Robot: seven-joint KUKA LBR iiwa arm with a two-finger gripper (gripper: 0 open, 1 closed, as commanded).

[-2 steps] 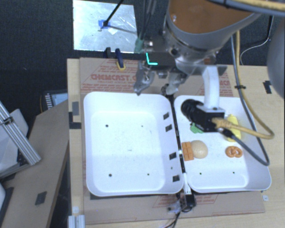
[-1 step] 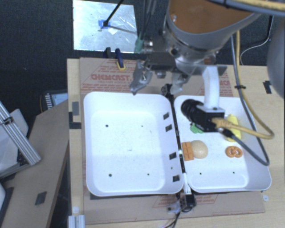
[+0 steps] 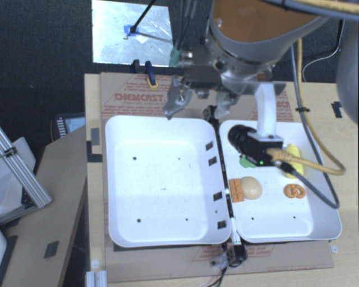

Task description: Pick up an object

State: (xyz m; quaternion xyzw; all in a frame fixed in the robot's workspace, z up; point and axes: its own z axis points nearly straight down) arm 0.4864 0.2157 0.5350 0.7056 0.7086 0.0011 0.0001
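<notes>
Even, fairly bright light falls from above; the two white bins [image 3: 162,185] look washed out, nearly without shading. A foil-like sheet [image 3: 132,31] beyond the bins glares brightly against dark surroundings. The arm's orange band [image 3: 258,17] looms close and soft. The whole picture is grainy and slightly blurred.

Arm [image 3: 252,28] reaching in from upper right; hand [image 3: 193,103] fingers spread, nothing between.

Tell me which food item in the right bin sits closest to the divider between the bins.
The tan bun; the pretzel lies farther right.
</notes>
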